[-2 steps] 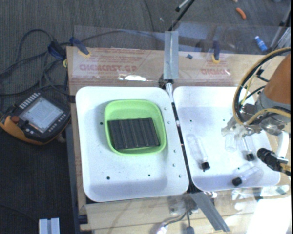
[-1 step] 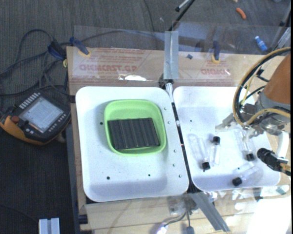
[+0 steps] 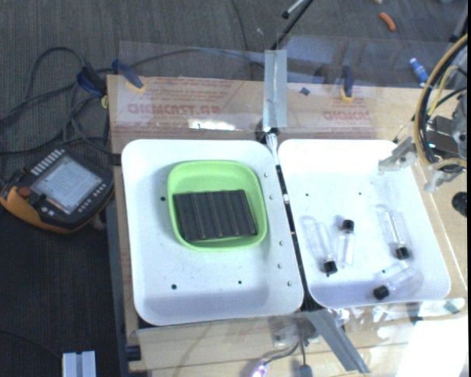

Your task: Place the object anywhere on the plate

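Four clear vials (image 3: pixel 344 246) with black caps, loose in the right bin (image 3: pixel 330 285), right of the green plate (image 3: pixel 217 173). Probably light, slick, rolly; best pinched mid-body. Gripper (image 3: pixel 443 151) past the vials, upper right; can't tell its state.

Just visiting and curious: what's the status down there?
Gripper at right bin's far right edge, holding nothing seen. Clear vials lying in right bin. Green plate in left bin, dark ridged block on it.

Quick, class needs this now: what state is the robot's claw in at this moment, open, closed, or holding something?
Claw: at the right bin's far right edge; whether open or closed cannot be told. Nothing visibly held.
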{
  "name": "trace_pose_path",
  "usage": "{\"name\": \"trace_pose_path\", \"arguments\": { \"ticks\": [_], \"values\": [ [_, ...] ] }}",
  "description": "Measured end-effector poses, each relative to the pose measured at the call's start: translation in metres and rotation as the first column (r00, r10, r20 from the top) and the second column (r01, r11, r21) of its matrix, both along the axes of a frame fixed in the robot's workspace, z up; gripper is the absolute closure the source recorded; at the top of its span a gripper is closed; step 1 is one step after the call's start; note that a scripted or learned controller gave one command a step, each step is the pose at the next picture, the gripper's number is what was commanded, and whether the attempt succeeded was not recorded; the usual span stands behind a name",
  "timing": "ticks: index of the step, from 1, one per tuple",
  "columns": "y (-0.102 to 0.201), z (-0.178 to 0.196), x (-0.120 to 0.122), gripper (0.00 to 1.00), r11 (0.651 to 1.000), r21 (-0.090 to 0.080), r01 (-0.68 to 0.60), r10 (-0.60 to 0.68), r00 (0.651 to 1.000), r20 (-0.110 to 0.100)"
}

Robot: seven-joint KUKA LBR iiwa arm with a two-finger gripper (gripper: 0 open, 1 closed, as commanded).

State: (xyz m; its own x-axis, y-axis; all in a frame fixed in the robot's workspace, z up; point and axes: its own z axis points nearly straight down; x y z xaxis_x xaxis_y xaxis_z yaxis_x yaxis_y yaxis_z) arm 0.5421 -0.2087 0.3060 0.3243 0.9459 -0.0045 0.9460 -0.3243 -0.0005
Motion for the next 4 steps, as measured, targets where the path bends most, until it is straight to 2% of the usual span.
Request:
{"name": "trace_pose_path", "arguments": {
  "ticks": [1,2,3,4],
  "values": [
    [0.022,-0.053,-0.029,0.0,0.995,0.001,0.098,-0.098,0.995,-0.002],
    [-0.007,0.028,0.04,0.0,1.0,0.001,0.015,-0.015,1.0,0.001],
    [-0.008,-0.029,0.033,0.0,0.995,0.0,0.105,-0.105,0.995,-0.001],
    [0.014,-0.094,-0.014,0.0,0.982,0.002,0.189,-0.189,0.982,-0.003]
  ]
}}
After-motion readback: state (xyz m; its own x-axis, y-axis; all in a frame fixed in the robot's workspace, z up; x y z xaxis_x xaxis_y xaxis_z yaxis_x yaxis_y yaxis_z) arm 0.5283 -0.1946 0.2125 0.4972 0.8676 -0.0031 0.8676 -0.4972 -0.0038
